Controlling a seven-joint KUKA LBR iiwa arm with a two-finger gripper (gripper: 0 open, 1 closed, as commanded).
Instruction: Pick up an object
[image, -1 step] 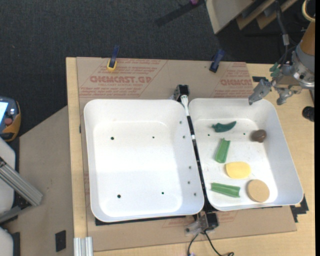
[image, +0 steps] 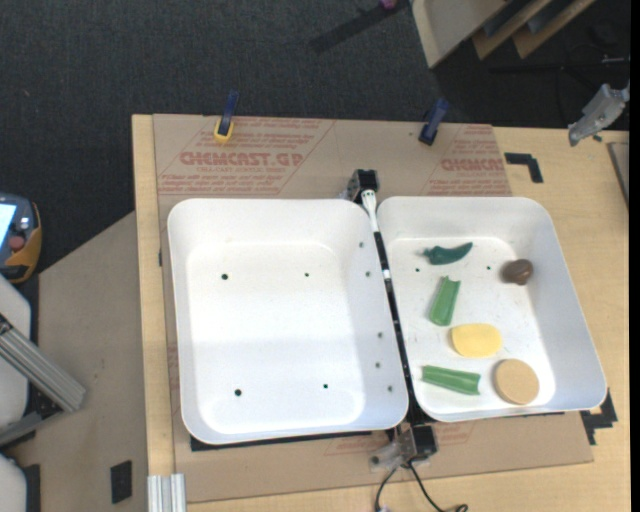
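A grey piece that is looking like the pincer (image: 600, 108) is hanging at the view's upper right, above the surface (image: 150, 300) and well apart from both bins; I cannot tell whether it is open or closed. All the objects are lying in the right bin (image: 578, 310): a teal curved piece (image: 447, 254), a brown lump (image: 517, 271), a green block (image: 444, 301), a yellow oval (image: 476, 340), a second green piece (image: 450, 379) and a tan disc (image: 517, 381). The brown lump is sitting nearest the pincer.

White bins (image: 270, 225); right one holds a teal piece (image: 447, 254), two green pieces (image: 445, 301), a yellow oval (image: 476, 340), tan disc (image: 516, 381), brown lump (image: 517, 271).
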